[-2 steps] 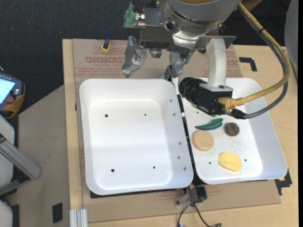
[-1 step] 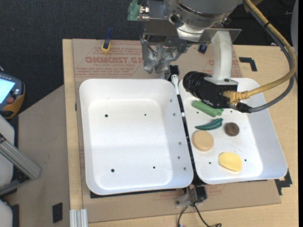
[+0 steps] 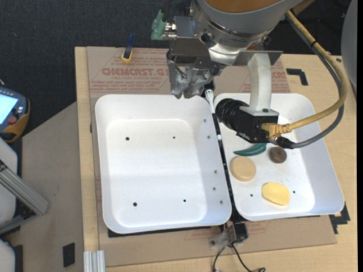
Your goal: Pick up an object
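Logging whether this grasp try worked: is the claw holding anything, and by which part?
Cannot be told. The claw sits over the bins' far edge; no object shows in it.

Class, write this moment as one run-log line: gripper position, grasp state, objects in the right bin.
gripper: over left bin far edge | grasp: unclear | right bin: tan disc, yellow piece, brown disc, green piece

Tan disc [image 3: 243, 168], yellow lump [image 3: 275, 194], 2 white bins [image 3: 108, 152].
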`<state>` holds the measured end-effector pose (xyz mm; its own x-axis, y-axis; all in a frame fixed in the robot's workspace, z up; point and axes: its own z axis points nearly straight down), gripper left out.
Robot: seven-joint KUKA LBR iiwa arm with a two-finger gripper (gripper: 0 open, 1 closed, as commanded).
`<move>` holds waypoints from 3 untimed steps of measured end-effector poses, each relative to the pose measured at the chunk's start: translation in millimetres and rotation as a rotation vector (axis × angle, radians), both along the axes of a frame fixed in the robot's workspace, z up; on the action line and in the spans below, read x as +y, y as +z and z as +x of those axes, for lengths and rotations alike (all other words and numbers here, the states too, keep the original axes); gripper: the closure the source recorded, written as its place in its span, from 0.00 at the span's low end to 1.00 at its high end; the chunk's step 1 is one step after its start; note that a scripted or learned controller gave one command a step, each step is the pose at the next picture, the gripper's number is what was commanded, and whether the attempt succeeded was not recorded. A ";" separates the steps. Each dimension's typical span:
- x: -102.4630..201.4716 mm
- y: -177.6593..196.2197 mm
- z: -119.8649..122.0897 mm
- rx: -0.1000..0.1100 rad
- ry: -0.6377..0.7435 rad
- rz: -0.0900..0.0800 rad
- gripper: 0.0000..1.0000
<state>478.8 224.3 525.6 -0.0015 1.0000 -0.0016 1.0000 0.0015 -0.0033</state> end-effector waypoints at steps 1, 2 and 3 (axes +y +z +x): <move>-0.3 -94.9 35.8 0.006 -0.004 -0.003 1.00; -0.4 -208.9 -2.6 0.010 -0.002 -0.004 1.00; -42.7 -181.0 23.5 -0.007 -0.007 0.001 1.00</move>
